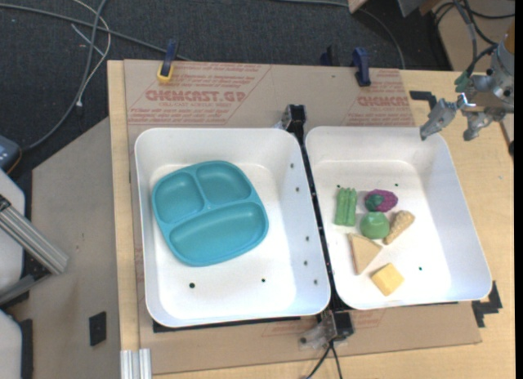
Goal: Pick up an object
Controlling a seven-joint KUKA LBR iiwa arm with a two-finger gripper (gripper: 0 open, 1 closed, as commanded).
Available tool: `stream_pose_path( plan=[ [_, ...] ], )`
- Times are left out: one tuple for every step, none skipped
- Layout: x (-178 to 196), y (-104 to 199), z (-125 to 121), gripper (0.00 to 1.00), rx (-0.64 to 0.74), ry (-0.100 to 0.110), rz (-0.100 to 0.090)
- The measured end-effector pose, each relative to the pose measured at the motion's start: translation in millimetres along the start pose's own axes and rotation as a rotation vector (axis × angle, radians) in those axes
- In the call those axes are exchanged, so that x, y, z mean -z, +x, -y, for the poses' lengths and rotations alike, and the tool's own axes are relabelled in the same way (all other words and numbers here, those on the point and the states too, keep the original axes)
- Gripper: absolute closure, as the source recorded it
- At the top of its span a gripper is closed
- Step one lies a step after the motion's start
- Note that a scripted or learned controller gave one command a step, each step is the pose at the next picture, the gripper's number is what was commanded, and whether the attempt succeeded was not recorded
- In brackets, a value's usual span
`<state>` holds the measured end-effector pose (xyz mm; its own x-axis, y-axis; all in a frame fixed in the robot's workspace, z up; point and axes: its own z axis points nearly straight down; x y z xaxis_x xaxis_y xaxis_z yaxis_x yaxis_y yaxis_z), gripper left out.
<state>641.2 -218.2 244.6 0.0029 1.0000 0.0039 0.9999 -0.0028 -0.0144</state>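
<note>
While the gripper [454,122] hung over the far right corner of the right bin [458,230], its two fingers [431,124] were spread apart with nothing between them, the grey wrist reaching in from the right edge of the scene. Well apart from it, nearer the middle of that bin's floor, lay a small cluster of toy foods. A green ridged piece [346,207] sat at the left of the cluster, upright in the view. Just to its right was a purple lump [381,201], and touching that on the near side was a round green piece [375,225]. A tan cone-like piece [400,225] lay tilted just right of the round green one. A tan wedge [362,251] sat nearer still, and a yellow block [387,278] lay nearest of all, close beside the wedge's near corner. Across the divider, the left bin [163,287] bore a teal divided plate [211,212] with three compartments, resting flat toward the bin's left half. Both bins stood on a cardboard sheet [237,91] held by two blue clamps [169,57] along its far edge.
</note>
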Motion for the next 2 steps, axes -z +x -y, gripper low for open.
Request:
stream_pose_path(
  plan=[
    [9, 1, -3, 0.00, 0.003, -0.014, 0.004],
    [-33, 0, -4, 0.00, 0.003, -0.009, 0.002]
  ],
)
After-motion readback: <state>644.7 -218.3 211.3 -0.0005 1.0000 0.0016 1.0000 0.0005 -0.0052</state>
